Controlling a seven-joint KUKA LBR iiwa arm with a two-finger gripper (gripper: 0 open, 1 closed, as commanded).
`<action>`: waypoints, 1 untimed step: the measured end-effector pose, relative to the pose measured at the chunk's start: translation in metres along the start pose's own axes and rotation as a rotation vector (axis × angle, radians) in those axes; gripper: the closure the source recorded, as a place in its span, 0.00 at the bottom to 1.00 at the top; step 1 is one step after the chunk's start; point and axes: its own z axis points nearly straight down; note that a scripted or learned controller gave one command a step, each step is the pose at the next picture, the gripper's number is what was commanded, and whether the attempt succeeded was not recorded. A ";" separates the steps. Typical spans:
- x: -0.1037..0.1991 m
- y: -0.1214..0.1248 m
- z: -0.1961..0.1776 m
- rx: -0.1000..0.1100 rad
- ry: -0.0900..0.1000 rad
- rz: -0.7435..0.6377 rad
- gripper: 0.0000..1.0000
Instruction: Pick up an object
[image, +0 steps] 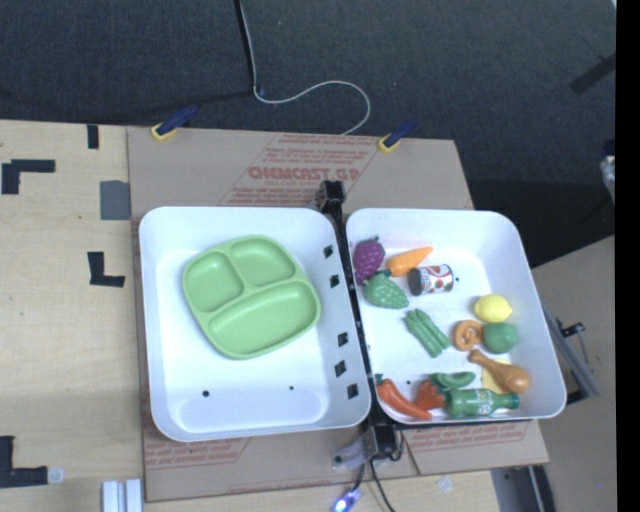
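Writing I read: red print on brown cardboard sheet (300, 170), roughly "CHEMCAST" | small white can, red label (433, 279), text illegible | gripper fingers: I cannot tell.

green divided plate (252, 296) in left bin (165, 400), cardboard sheet (300, 170) beneath

Wooden bench (60, 330) with cardboard sheet (300, 170), dark carpet (450, 70) beyond.
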 end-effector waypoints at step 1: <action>0.000 0.001 -0.010 0.000 -0.001 -0.001 1.00</action>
